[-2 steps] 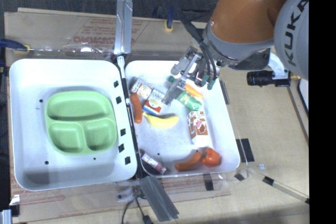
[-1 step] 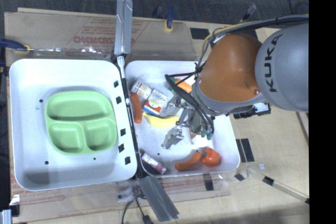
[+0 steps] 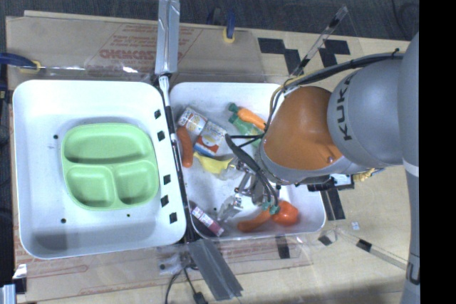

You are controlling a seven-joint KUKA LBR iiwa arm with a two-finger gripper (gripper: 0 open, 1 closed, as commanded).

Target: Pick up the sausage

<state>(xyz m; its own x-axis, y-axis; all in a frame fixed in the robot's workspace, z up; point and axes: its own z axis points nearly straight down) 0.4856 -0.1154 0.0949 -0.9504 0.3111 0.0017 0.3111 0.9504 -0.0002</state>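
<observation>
In the right bin [image 3: 214, 90] a reddish-brown sausage-like piece [image 3: 187, 147] lies lengthwise against the left wall. A second elongated orange-brown piece [image 3: 253, 223] lies near the front wall; I cannot tell which of the two is the sausage. My gripper [image 3: 241, 199] hangs low over the bin's front middle, just left of and above the orange-brown piece and well right of the reddish-brown one. Nothing shows held in it. The orange wrist band [image 3: 303, 128] hides the bin's right part.
Around the gripper lie a red tomato-like item [image 3: 286, 213], a yellow item [image 3: 214, 164], a small can [image 3: 191, 118], a white packet [image 3: 208, 144], a carrot [image 3: 249, 115] and a dark wrapper [image 3: 205, 218]. The left bin [image 3: 35, 174] holds a green divided tray [image 3: 110, 165].
</observation>
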